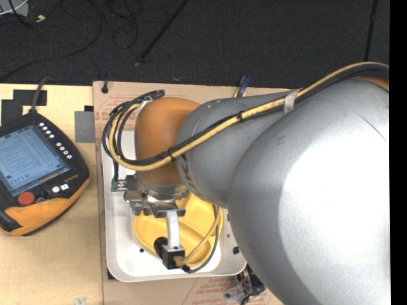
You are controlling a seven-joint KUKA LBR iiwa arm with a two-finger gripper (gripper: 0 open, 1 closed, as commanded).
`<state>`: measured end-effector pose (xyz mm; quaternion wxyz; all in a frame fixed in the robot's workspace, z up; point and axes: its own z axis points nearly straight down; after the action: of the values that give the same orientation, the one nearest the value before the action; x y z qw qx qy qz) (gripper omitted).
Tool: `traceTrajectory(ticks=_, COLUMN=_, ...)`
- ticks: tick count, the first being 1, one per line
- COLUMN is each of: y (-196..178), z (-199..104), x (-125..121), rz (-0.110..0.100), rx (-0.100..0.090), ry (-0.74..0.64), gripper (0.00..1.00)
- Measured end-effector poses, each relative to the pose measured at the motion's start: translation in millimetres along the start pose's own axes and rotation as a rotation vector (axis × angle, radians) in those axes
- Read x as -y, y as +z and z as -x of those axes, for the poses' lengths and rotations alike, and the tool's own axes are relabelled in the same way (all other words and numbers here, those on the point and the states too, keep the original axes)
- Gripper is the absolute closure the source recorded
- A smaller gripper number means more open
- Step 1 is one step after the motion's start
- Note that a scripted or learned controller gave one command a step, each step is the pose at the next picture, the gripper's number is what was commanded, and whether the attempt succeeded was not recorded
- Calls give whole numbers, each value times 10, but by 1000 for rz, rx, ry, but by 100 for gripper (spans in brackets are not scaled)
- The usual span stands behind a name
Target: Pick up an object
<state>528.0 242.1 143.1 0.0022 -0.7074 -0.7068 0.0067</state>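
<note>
A yellow dish-like object (202, 220) lies in the left white bin (118, 259), filling much of its near half. My gripper (155, 203) hangs straight down over the left part of this yellow object, under the orange band of the wrist. From above, the wrist hides where the gripper meets the object, so I cannot say whether they touch. I see nothing held.
The grey arm (305, 189) spreads over the right half of the view and covers the other bin. A teach pendant (38, 167) with a screen lies on the bench to the left of the bins. Dark floor with cables runs along the back.
</note>
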Motion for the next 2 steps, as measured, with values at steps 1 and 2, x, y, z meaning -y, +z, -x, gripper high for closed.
traceTrajectory(ticks=1, y=-264, z=321, x=197, rz=6, rx=-4, ry=1, gripper=100)
traceTrajectory(ticks=2, y=-1207, z=-23, x=-30, rz=19, rx=-10, ry=-4, gripper=100)
